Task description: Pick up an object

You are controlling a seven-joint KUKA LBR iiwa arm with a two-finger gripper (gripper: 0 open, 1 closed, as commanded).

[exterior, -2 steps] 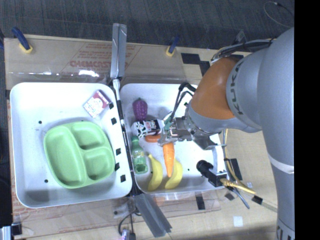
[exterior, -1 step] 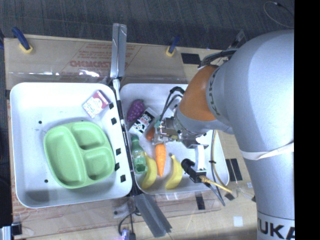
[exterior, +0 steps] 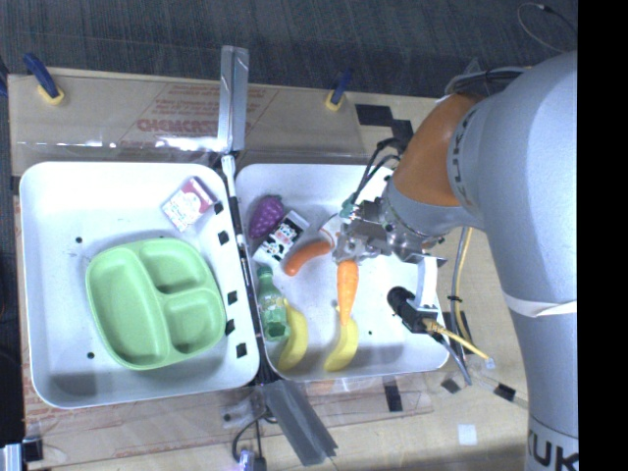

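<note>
I have the claw point(exterior: 351, 246) low in the right bin point(exterior: 392, 180), sitting right at the top end of a carrot point(exterior: 346, 285) that points down the bin toward its near wall. The carrot's upper end meets the claw and seems to sit between its fingers, but from this slanted overhead view I cannot tell whether they have clenched on it or are spread around it, so I will not count it as held.

Just left of the claw lies an orange sausage-shaped piece point(exterior: 308, 255), and beyond it a small black-and-white carton point(exterior: 283, 237) and a purple bunch of grapes point(exterior: 265, 216). 2 bananas point(exterior: 340, 343) lie near the bin's front wall, one touching the carrot's tip, with a green bottle point(exterior: 268, 304) against the left wall. The left bin point(exterior: 49, 292) carries a green divided tray point(exterior: 157, 302) and a small pink packet point(exterior: 186, 204).

To do this step well, I judge the claw should close squarely across the carrot's thick end, not on its taper, where it could slip. I would lift straight up, slowly, so the tip clears the banana without dragging it along.
</note>
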